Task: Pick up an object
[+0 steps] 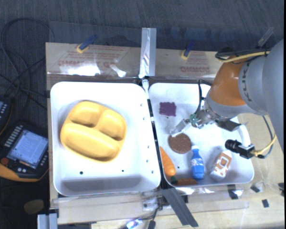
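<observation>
1. A wooden bench (57, 61) stands on dark grey carpet and bears two shallow white bins side by side; the arm reaches in from the right over the right-hand bin (154, 92).
2. The grey two-finger gripper (183, 125) hangs low in that bin, below the orange wrist band (226, 87). I cannot tell how it is set, and nothing can be seen caught in it, so I judge that no object has been picked up yet.
3. Just below its tip lies the flat round brown disc (180, 142), the nearest thing and the likeliest target. Being round, it has no long axis and points no way.
4. Up and to the left of the tip, apart from it, lies a small purple square piece (167, 109).
5. Further out, towards the near wall: a small blue bottle with a white cap (196, 162), its long axis running roughly up and down the view, cap to the far side; an orange carrot-shaped toy (167, 163) along the left wall, tilted a little; a small white and orange carton (221, 165), leaning diagonally.
6. The left-hand bin (61, 92) holds a large yellow lumpy cushion-like thing (92, 130), well apart from the gripper.
7. Left to do: close on one thing and lift it free.
</observation>
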Available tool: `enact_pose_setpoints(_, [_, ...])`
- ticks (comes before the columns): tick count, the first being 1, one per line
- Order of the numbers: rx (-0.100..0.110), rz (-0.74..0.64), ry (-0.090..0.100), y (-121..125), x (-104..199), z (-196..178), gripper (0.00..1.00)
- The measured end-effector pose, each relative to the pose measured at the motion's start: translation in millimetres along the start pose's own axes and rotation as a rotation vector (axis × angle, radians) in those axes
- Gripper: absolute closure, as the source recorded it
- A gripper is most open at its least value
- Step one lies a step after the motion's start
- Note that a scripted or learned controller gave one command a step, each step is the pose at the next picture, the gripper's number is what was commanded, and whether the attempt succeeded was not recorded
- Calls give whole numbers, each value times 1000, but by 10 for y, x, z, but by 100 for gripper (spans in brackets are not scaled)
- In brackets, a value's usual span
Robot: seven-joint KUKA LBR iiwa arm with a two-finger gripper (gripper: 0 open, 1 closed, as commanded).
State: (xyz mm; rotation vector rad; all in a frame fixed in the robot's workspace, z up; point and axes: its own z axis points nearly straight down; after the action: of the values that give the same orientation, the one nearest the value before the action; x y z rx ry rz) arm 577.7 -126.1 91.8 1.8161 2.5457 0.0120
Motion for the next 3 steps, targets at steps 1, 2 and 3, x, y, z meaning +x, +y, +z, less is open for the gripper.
enact_pose_setpoints(1, [0, -62, -3, -376, 374, -12, 0])
enact_pose_setpoints(2, [0, -85, -3, -920, 47, -17, 0])
enact_pose_setpoints(3, [15, -164, 6, -676, -676, -1007, 0])
